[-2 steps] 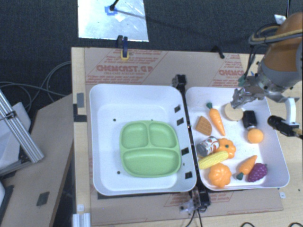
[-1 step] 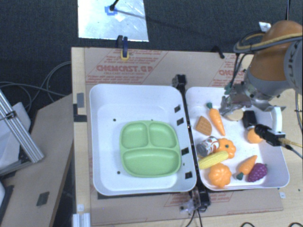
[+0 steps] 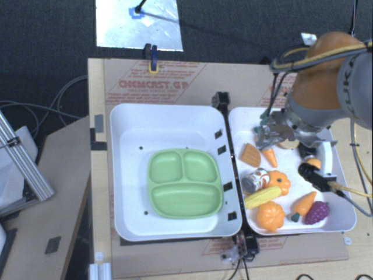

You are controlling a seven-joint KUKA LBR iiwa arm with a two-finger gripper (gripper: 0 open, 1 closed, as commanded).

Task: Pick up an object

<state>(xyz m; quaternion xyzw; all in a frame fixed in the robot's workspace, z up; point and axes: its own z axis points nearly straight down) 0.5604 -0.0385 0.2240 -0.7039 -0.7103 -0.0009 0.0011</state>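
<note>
My gripper (image 3: 267,135) hangs low over the back left part of the right bin (image 3: 345,214), just above a small carrot (image 3: 270,157) and right of a tan square cracker (image 3: 250,154). Nothing is seen held in it. In front of these lie a silver can (image 3: 254,181), an orange pepper (image 3: 279,182), a yellow corn cob (image 3: 261,198), an orange pumpkin (image 3: 270,216), a second carrot (image 3: 303,203) and purple grapes (image 3: 316,213).
The left bin (image 3: 131,127) holds a green divided plate (image 3: 185,182). A black divider strip (image 3: 227,156) runs between the bins. The arm's grey and orange body (image 3: 326,80) looms over the back right of the right bin.
</note>
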